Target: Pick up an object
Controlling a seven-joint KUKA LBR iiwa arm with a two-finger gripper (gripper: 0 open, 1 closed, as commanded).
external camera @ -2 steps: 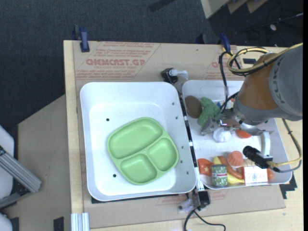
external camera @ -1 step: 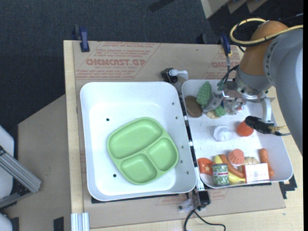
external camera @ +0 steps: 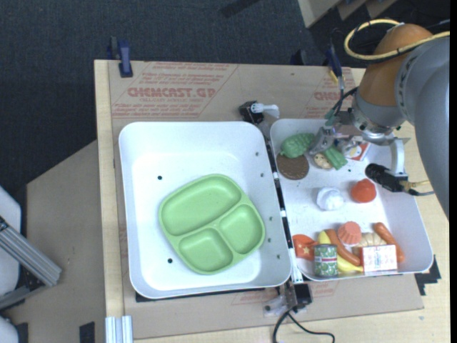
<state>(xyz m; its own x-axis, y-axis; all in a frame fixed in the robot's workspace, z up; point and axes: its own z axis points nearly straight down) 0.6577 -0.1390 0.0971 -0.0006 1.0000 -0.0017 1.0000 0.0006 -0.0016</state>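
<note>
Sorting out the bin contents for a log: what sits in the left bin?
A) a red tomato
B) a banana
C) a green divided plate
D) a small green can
C: the green divided plate, with three compartments, lies in the left bin, while the toy foods are in the right bin, where the gripper reaches.
</note>
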